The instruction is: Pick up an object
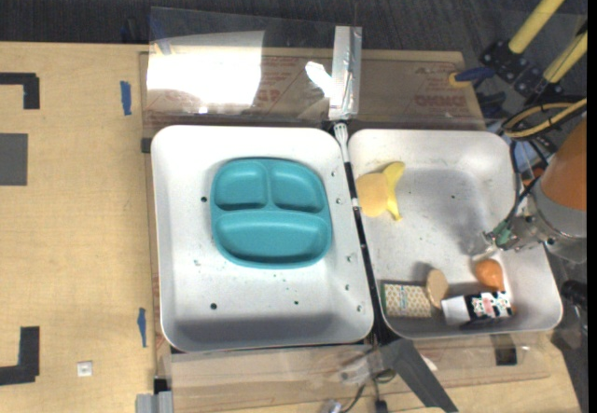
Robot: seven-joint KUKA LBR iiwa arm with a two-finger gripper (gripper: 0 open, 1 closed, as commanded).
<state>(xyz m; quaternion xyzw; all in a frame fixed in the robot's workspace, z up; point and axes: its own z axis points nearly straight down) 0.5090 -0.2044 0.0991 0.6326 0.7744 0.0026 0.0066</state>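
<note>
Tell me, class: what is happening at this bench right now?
A robot arm reaches into the right bin, its hand low near an orange object. A yellow banana-like toy, a small white bottle and a patterned sponge lie there too. The left bin holds a teal divided plate.

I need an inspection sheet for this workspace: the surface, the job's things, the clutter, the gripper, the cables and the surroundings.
Surface: two white bins side by side, left bin and right bin, on a cardboard-covered bench.
Job's things: teal divided plate in the left bin; in the right bin a yellow object, an orange object, a patterned packet, a small white bottle.
Clutter: nothing seen.
Gripper: gripper at the right bin's right side, just above the orange object.
Cables: yellow cables at upper right.
Surroundings: clear plastic sheet behind the bins; grey carpet.
</note>
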